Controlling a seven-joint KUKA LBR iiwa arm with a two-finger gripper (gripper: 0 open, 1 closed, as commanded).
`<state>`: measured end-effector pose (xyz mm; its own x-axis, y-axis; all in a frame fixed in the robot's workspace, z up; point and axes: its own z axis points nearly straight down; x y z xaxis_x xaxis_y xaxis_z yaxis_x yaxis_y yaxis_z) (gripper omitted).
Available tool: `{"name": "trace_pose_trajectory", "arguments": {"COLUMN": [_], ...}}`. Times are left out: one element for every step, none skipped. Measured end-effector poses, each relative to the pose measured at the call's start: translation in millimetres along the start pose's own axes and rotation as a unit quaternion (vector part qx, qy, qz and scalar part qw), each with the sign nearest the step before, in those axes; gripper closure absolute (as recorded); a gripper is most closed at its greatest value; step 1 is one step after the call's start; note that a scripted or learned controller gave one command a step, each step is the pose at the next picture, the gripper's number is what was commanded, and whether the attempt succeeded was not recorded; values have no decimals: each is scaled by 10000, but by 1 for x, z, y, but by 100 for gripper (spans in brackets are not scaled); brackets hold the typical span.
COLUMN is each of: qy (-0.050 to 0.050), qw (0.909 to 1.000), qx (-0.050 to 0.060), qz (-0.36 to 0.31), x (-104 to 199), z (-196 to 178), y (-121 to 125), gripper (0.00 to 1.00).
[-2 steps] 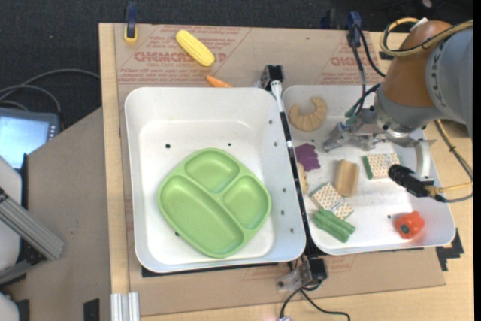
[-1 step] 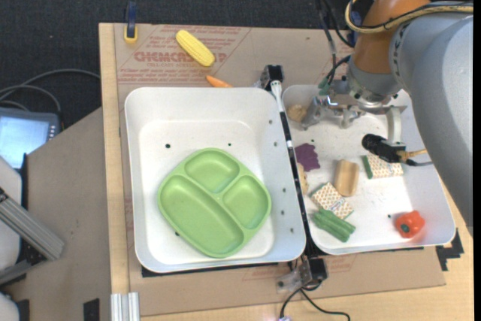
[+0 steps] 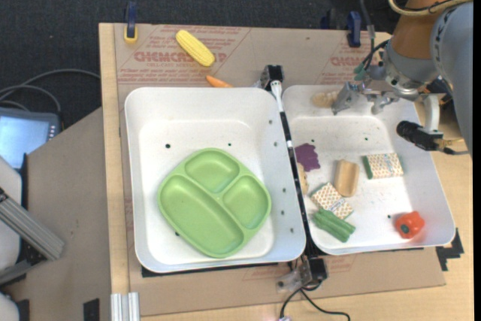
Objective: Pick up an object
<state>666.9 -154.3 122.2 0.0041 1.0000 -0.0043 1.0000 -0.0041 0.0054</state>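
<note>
Partly hidden tan object behind arm

We are looking down on the surface carrying two bins side by side, the left bin touching the right bin along a shared edge. A divided plate is lying in the left bin, toward its front. Behind that bin, an ear of corn is resting on the surface, a carrot piece just in front of it. In the right bin we are seeing a small cloth at the left, a cylinder and a packet to its right, a patterned block and a bean pod nearer the front, and a tomato sitting at the front right.
</note>
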Motion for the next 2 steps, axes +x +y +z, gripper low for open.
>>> {"name": "trace_pose_trajectory", "arguments": {"qy": [3, 15], "qw": [10000, 10000], "qx": [-23, 1], "qz": [-17, -32], "x": [19, 21], "z": [33, 37], "y": [-119, -66], "gripper": [0, 0]}}
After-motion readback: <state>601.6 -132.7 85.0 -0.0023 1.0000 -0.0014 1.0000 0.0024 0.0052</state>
